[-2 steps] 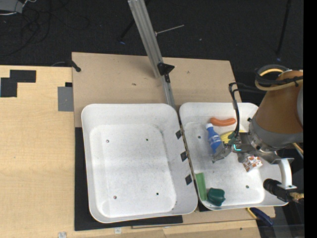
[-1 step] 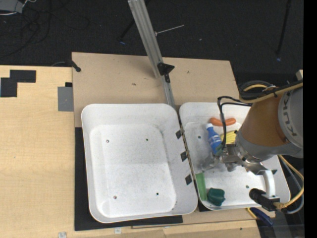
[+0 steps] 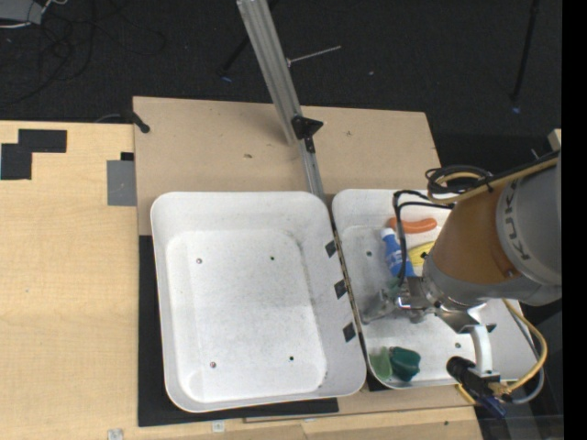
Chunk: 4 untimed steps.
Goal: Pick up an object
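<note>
Closest to me, a dark green rounded lump sits in the near-left corner of the right-hand shallow white bin, almost against the front rim, so not much room on that side of it. It's blobby, no clear long axis. Just past it the grey arm with the orange band hangs over the bin's middle, and its metal two-finger gripper is low near the floor; can't tell its state from here. Further back a blue-and-white bottle lies with its long axis running front-to-back, next to an orange-and-white piece near the far wall. The left-hand white bin touches the divider edge.
</note>
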Each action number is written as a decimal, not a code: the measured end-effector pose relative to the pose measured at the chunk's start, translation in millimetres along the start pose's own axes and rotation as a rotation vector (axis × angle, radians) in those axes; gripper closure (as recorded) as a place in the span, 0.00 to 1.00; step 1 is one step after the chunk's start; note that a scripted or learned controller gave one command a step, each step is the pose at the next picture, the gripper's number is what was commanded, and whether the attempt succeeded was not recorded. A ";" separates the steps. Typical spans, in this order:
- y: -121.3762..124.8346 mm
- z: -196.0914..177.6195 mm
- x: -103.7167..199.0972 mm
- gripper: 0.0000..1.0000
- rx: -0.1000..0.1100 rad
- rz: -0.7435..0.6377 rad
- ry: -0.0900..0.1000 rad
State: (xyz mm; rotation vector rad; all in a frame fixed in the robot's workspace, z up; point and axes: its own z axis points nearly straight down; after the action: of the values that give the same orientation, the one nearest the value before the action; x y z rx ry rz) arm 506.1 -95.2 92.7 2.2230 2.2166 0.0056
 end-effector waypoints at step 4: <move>-9.7 -171.4 7.5 1.00 0.003 -0.004 -0.001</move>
State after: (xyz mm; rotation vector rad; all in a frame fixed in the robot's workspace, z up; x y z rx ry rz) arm 495.7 -87.8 264.0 2.2198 2.2216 0.0014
